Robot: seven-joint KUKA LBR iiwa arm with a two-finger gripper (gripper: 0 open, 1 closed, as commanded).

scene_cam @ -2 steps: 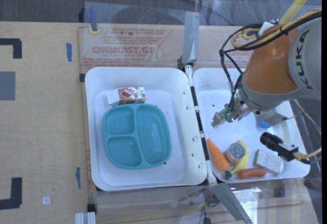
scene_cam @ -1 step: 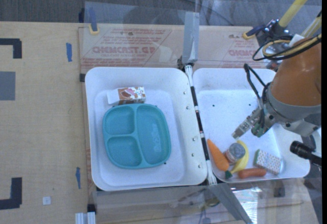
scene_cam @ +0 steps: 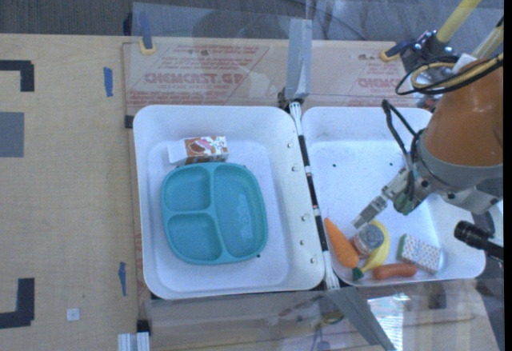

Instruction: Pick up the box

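Gripper (scene_cam: 370, 215), finger state impossible to tell, hangs far right of the box (scene_cam: 206, 149); light, stiff carton, best pinched across its narrow sides

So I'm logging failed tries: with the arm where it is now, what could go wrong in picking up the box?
The hand hangs over the right bin's toy pile, by the banana and carrot, so it may grab the wrong item. The box lies in the left bin against the teal plate, leaving little finger room.

Arm (scene_cam: 468, 129) reaching in from right; hand (scene_cam: 376, 213) angled low, leftward
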